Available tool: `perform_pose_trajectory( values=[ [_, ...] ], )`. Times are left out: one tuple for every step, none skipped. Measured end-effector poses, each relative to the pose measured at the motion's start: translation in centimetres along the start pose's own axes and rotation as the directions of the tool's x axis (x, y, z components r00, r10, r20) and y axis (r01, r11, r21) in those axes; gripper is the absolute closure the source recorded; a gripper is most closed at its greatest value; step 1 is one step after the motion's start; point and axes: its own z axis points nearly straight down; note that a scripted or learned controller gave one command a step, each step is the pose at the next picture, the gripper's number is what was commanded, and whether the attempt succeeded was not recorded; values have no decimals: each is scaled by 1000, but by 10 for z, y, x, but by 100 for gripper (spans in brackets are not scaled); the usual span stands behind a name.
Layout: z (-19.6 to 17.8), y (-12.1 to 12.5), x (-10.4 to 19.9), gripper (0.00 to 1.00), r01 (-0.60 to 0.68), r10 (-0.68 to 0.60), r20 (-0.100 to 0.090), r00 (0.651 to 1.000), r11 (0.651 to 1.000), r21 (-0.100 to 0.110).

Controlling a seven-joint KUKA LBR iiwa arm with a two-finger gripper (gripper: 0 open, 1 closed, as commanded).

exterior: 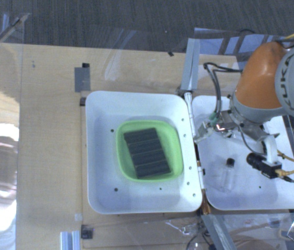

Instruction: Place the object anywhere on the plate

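Table (43, 155) carries two white bins. Left bin (100, 191): green plate (175, 150) with dark ridged block (147, 152) lying on it. Right bin (288, 191): small clear vial (228, 172), black cap. End effector (209, 126) above right bin's left edge, state unclear.

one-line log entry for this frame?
dark ridged block on green plate | left bin | arm over right bin | small clear vial there

Green plate (122, 155); dark grey ridged block (146, 153); white bins (97, 139); orange-banded grey arm (272, 77).
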Motion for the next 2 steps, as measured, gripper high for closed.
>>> perform_pose_trajectory(
  values=[
    [-28,-23,-79,0,-29,29,1,1000,1000,0],
    [-59,-47,-161,0,24,-24,4,1000,1000,-1]
  ],
)
